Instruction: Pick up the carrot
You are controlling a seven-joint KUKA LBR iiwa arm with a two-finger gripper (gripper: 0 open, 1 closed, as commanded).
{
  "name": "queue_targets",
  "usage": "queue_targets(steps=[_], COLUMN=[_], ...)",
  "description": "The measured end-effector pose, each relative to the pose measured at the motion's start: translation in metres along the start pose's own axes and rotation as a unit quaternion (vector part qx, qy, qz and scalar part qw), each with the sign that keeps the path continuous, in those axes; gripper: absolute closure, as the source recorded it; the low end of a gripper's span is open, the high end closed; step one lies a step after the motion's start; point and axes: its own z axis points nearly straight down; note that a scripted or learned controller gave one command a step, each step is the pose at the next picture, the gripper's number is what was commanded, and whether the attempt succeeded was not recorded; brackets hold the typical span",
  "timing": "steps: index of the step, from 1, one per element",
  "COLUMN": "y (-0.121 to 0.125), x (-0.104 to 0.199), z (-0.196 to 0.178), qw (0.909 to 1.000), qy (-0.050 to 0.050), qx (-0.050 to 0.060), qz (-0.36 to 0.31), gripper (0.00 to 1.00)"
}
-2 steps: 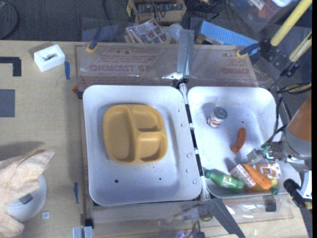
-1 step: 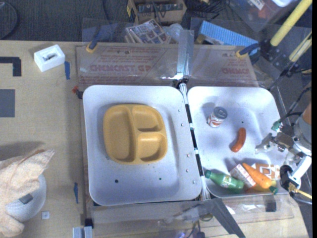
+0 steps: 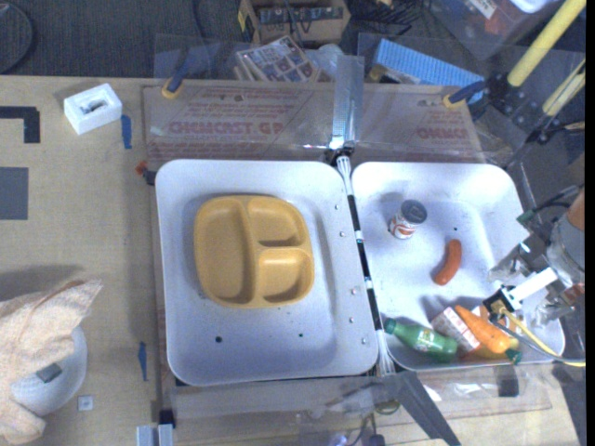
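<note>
The carrot (image 3: 487,332) is orange and lies at a slant in the front right corner of the right bin (image 3: 483,198). It rests against a small red and white box (image 3: 456,323) and a green bottle (image 3: 421,338). My gripper (image 3: 522,288) reaches in over the bin's right edge, just above and to the right of the carrot's thick end. It is close to the carrot, and nothing shows as held in it.
In the same bin, a small can (image 3: 406,219) stands near the middle and a red-orange sausage (image 3: 448,261) lies below it. The left bin (image 3: 186,342) holds a yellow divided tray (image 3: 253,249). A cloth (image 3: 42,319) lies on the bench at the far left.
</note>
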Motion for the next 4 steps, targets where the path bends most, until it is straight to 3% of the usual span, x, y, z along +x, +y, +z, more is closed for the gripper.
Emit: queue_targets(steps=[1, 2, 3, 4], y=[-0.014, -0.009, 0.001, -0.003], x=[0.009, 0.005, 0.008, 0.002], z=[0.006, -0.007, 0.039, -0.013], qw=[0.9909, 0.9994, 0.9859, 0.998], qy=[0.0, 0.0, 0.007, 0.0], qx=[0.001, 0.0, -0.015, -0.001], qz=[-0.134, -0.035, -0.167, -0.063], gripper=[0.0, 0.0, 0.0, 0.0])
